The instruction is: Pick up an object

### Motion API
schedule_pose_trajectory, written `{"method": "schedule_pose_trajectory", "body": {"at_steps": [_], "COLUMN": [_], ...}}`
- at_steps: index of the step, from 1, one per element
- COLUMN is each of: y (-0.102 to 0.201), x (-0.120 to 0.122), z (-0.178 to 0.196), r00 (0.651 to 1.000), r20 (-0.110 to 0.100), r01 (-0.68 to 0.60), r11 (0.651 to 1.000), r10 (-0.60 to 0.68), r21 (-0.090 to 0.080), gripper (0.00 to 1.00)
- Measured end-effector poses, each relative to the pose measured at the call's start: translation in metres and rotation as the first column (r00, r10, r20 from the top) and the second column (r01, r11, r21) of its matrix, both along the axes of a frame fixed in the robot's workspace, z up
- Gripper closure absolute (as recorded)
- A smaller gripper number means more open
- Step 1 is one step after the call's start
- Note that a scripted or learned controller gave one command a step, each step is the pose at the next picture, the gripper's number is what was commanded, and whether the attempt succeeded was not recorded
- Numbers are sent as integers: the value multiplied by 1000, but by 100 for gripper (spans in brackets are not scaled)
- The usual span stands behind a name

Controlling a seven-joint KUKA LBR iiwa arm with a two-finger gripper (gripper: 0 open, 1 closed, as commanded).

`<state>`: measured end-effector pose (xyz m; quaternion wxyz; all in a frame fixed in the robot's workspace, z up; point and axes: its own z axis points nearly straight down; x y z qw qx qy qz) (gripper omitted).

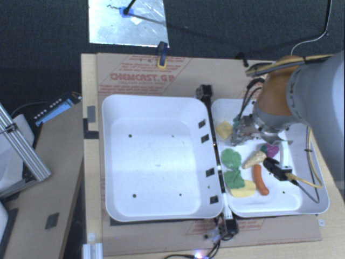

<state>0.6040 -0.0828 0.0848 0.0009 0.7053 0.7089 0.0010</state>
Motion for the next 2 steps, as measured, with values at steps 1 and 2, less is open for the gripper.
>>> {"method": "schedule_pose_trajectory", "body": {"at_steps": [1, 2], "y": [-5, -5], "x": [-99, -95], "z": [1, 11], "r00": [1000, 1000], "r20": [-4, 3], "r01": [7, 4], "r11": [1000, 1000], "r10": [-7, -4], "r21": [0, -1], "gripper": [100, 100]}}
